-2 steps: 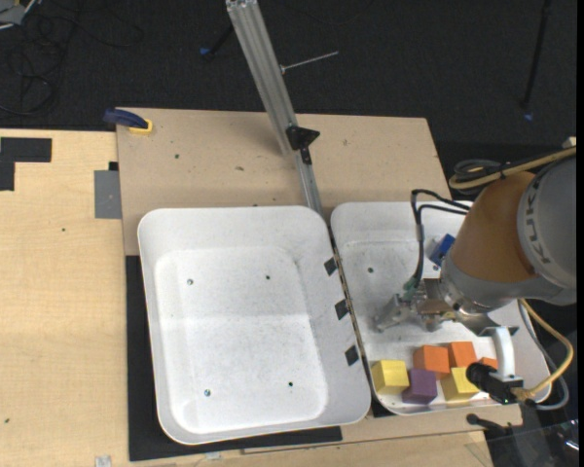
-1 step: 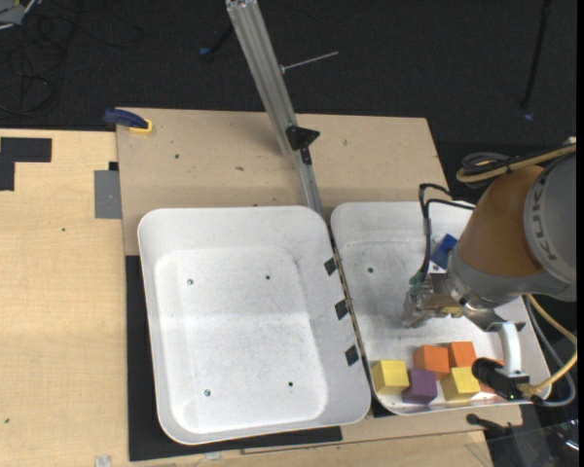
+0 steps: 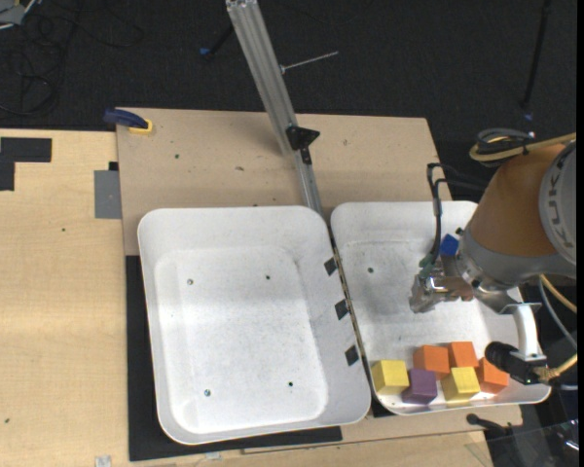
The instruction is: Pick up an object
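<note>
From the camera view, the gripper (image 3: 430, 293) hangs over the bare middle of the right bin (image 3: 389, 232), whether spread or pressed together I cannot tell. The blocks, yellow (image 3: 391, 374), purple (image 3: 423, 385) and orange (image 3: 432, 358), crowd the bin's near edge (probably slid there along its shallow slope), apart from the gripper. The left bin (image 3: 175, 232) sits beside it on the wooden bench (image 3: 49, 290), dark floor behind.

Robotics lab: plywood bench (image 3: 370, 154) w/ two white bins (image 3: 238, 324), aluminium rail (image 3: 268, 66), loose cables (image 3: 19, 27) on dark floor.
</note>
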Available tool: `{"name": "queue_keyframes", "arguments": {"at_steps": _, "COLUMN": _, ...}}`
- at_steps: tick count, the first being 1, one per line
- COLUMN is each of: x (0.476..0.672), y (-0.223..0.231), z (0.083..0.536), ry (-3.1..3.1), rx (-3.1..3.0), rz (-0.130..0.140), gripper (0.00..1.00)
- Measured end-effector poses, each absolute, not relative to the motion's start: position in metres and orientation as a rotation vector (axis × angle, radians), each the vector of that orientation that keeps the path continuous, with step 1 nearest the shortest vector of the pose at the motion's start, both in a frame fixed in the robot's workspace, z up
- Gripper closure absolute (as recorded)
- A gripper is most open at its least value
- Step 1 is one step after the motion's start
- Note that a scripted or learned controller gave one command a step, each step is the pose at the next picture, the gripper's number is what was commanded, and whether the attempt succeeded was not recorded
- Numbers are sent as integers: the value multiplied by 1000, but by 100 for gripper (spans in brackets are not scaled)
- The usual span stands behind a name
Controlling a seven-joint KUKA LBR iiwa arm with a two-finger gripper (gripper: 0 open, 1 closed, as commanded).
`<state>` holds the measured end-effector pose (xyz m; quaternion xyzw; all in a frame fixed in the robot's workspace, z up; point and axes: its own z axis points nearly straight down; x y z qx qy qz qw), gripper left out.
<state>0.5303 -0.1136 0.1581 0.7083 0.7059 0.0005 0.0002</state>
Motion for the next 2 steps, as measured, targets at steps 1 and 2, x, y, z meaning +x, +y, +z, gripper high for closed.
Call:
{"name": "queue_keyframes", "arguments": {"at_steps": 1, "x": 534, "y": -107, "z": 218, "ry": 2221, "rx": 2218, "rz": 4, "gripper": 100}}
{"name": "queue_keyframes", "arguments": {"at_steps": 2, "x": 535, "y": -109, "z": 257, "ry": 2221, "rx": 2219, "rz": 2, "gripper": 100}}
